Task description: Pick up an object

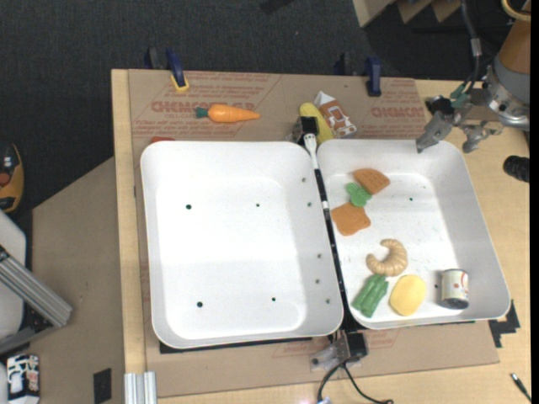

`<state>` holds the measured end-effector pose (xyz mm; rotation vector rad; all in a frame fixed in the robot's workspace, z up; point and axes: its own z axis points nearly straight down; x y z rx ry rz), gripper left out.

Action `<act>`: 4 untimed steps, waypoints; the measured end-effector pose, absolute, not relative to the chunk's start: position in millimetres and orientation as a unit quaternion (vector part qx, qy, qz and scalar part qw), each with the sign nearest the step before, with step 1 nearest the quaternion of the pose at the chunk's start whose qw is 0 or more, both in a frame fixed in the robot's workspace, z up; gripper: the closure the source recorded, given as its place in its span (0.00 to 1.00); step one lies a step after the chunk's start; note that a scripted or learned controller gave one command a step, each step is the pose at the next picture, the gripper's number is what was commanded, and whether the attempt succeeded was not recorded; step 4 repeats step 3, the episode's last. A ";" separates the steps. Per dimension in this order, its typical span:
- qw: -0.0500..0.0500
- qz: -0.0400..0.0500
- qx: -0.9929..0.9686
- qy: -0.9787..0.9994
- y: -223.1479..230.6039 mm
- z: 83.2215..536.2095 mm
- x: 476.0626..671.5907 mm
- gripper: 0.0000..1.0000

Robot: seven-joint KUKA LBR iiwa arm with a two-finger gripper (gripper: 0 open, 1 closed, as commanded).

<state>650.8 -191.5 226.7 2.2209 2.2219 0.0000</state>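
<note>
My gripper (450, 140) hangs over the far right corner of the right bin (472, 200), its two fingers spread apart with nothing between them. In that bin lie two orange bread-like pieces (370, 179) (350, 219), a small green piece (358, 195), a croissant (387, 257), a green pod (370, 295), a yellow lemon (407, 295) and a small can (454, 289). All of them sit well below and left of the gripper.
The left bin (236, 242) sits beside the right one. On the cardboard behind the bins lie a toy carrot (226, 114), a banana (313, 120) and a small carton (337, 116). Blue clamps (177, 70) (372, 74) hold the board's far edge.
</note>
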 end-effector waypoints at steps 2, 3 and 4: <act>0.001 0.000 0.707 0.707 -110.3 95.3 635.0 1.00; 0.003 0.004 0.704 0.710 -24.6 190.9 656.0 1.00; 0.003 0.004 0.704 0.710 -24.6 190.9 656.0 1.00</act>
